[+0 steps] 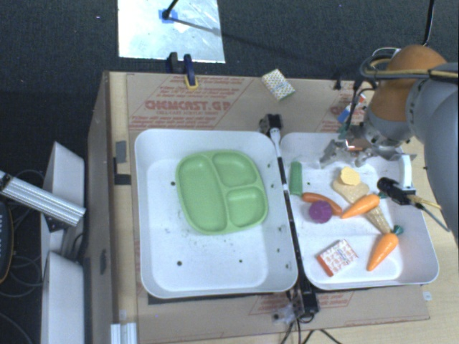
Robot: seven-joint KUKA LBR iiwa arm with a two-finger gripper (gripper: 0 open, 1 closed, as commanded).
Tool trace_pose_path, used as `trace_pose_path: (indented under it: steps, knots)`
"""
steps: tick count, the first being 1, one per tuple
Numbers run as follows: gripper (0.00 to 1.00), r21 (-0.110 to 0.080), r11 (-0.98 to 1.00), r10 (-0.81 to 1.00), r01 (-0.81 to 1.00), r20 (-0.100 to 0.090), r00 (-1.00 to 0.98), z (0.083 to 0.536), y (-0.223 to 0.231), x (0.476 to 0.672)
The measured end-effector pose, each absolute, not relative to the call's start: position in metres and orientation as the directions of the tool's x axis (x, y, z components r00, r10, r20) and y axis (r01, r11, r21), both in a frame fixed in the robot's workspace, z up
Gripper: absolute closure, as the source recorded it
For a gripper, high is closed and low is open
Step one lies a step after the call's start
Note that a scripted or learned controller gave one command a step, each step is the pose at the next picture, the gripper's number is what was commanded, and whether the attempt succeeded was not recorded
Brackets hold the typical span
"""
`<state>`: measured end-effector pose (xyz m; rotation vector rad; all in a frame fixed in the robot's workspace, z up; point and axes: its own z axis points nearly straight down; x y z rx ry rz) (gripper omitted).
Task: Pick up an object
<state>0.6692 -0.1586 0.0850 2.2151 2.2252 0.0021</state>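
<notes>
Fingers (332, 153) of the gripper (351, 149) are seen spread apart in the upper part of the right bin (427, 262), right of frame centre, and nothing is seen between them. No object is held, so the pick is judged not yet made.

Nearest of the candidates is the yellow piece (350, 175), which lies just below the gripper in the frame, resting against a tan wafer (351, 190). Straight down the frame from the open gap is therefore the direction on which the coming move is judged to turn.

Further down the frame, an upper carrot (361, 206) is laid with its long axis slanting from lower left to upper right, touching the wafer's lower edge. A purple ball (320, 211) sits to its left, close beside a thin orange stick (318, 198). A green cylinder (295, 178) lies against the bin's left wall, its long axis running up and down the frame. A lower carrot (382, 250) and a red-and-white packet (337, 256) are placed near the bottom edge of the bin, well apart from the gripper.

Because the yellow piece is crowded by the wafer, a closure across its short width would be needed, and the wafer may be caught as well.

A green divided plate (221, 190) occupies the left bin (154, 213) on the worktop (179, 102).
</notes>
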Motion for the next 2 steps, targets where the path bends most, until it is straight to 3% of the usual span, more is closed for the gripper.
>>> trace_pose_path:
  steps: [2]
  knots:
    - [0.0, 0.002, 0.004, 1.0, 1.0, -0.001, -0.004, 0.085, -0.155, 0.669]
